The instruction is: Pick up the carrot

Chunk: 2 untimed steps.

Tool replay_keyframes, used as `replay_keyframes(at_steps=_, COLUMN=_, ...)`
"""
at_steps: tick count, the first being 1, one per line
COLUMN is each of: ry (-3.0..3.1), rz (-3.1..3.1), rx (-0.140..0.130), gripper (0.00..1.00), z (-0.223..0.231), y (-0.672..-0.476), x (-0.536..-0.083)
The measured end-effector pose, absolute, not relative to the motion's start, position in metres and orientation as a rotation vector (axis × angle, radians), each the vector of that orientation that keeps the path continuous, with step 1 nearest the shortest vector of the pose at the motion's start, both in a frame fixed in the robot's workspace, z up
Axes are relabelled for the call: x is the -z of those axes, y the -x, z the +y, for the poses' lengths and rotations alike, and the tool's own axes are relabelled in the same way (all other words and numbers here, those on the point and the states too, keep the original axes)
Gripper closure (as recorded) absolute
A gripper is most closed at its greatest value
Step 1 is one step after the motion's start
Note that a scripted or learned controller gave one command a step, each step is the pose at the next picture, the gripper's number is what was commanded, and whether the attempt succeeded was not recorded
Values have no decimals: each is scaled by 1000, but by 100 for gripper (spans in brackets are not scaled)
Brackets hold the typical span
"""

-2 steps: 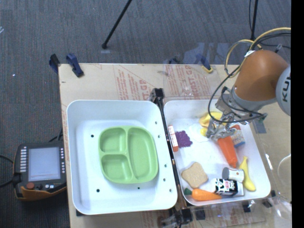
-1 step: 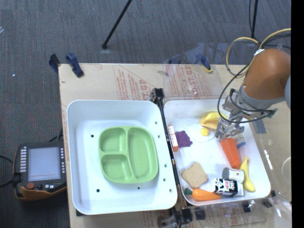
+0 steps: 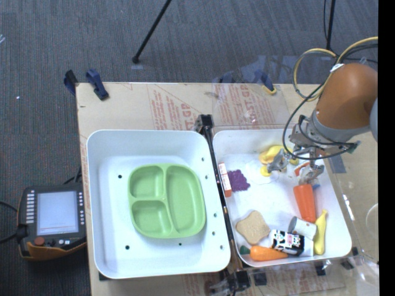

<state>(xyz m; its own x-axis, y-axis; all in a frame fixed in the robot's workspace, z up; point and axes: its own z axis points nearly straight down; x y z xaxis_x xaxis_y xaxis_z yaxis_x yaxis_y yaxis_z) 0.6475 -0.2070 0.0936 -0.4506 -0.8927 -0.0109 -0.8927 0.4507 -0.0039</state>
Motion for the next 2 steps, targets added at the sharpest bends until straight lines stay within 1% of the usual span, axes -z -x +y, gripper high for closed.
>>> replay_keyframes(at_steps=1, ry=1523, rz=2745, rx=-7, gripper=0, z=-209, y=-561, x=-87)
replay_keyframes(at_steps=2, ry=1479, rz=2758, rx=-11, gripper=0, z=-107, y=-645, x=-90)
